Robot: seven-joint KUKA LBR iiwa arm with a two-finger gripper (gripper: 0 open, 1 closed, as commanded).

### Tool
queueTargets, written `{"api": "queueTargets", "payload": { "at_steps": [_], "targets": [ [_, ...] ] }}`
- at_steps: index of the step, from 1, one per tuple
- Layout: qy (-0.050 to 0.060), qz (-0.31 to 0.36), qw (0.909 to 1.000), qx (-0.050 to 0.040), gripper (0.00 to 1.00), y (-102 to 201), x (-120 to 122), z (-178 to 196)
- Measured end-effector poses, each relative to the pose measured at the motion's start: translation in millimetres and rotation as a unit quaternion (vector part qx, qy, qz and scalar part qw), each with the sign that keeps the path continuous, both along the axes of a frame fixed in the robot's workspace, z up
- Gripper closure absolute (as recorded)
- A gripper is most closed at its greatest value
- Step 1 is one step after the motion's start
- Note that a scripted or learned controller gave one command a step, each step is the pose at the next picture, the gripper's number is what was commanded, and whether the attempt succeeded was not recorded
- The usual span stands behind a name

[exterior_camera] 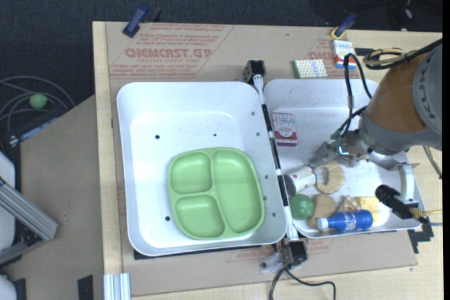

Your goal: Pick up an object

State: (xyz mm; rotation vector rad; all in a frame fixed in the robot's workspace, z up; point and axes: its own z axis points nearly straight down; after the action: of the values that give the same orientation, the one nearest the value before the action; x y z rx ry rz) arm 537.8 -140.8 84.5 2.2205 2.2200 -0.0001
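Note:
My gripper (329, 157) hangs low over the right bin (309, 96), near its middle. Just below it lie a tan round piece (332, 179) and a small white cup (302, 179) on its side. At the bin's front sit a green ball (302, 206), a second tan piece (324, 206), a blue bottle (346, 223) lying flat and a yellow item (368, 204). A red and white box (285, 128) lies against the bin's left wall. Nothing can be seen held by the gripper.
The left bin (140, 116) holds a green divided plate (214, 192) toward its front. The arm's grey and orange body (401, 109) covers the right bin's right side. A small patterned card (311, 68) lies on the bench behind the bins.

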Motion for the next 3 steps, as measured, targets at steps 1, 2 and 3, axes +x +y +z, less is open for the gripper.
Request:
{"api": "queueTargets", "payload": {
  "at_steps": [1, 2, 3],
  "targets": [
    [0.002, 0.0, 1.0, 0.0011, 0.0, 0, -32, 0],
    [0.0, 0.0, 1.0, 0.0004, 0.0, 8, -1, 0],
    [0.002, 0.0, 1.0, 0.001, 0.0, 4, -14, 0]
  ]
}}
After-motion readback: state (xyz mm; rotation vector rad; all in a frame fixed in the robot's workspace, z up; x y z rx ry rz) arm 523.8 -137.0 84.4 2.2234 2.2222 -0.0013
